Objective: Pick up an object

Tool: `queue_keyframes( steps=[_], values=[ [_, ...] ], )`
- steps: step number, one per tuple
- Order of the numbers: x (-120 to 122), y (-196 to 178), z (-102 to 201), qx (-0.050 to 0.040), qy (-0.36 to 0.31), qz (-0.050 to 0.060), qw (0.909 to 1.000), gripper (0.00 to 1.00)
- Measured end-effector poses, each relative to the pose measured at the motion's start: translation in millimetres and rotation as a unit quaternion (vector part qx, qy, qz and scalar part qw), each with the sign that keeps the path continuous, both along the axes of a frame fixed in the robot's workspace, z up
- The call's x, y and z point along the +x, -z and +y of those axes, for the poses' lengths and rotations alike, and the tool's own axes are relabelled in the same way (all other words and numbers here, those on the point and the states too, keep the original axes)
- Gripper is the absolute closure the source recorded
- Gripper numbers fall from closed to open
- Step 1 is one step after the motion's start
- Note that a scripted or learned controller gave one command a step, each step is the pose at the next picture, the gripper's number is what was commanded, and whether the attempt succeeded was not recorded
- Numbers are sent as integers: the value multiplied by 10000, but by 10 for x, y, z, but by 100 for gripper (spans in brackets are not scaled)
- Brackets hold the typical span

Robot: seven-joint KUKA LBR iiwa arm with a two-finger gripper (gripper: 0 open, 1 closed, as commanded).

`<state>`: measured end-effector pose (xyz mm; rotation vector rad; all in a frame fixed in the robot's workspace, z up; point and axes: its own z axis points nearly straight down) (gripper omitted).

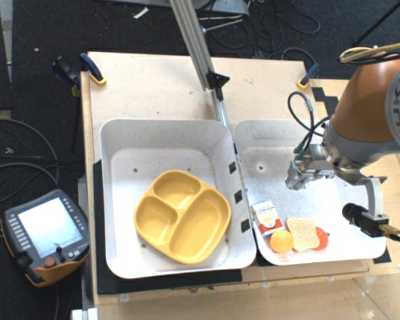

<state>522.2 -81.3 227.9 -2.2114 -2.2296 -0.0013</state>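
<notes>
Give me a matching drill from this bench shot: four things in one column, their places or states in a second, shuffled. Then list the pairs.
Things:
1. yellow divided plate
2. orange ball
3. small carton
4. claw

Places or states:
A. at the near edge of the right bin, beside the toast-shaped piece
B. in the left bin
C. over the right bin's middle, above the bin floor
D. by the right bin's left wall, just behind the ball

Pairs: 1-B, 2-A, 3-D, 4-C

The grey arm (377, 109) reached in from the right, its orange band lying above the wrist; the wrist was bent downward. The gripper (297, 179) hung low, pointing down and leftward.
</notes>
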Motion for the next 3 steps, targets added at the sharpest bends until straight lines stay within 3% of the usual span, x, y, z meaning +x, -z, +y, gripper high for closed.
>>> queue_keyframes(
  steps=[2, 3],
  values=[
    [421, -88, 875, 0, 6, -8, 10000, 100],
    [582, -144, 1456, 4, 0, -12, 10000, 100]
  ],
)
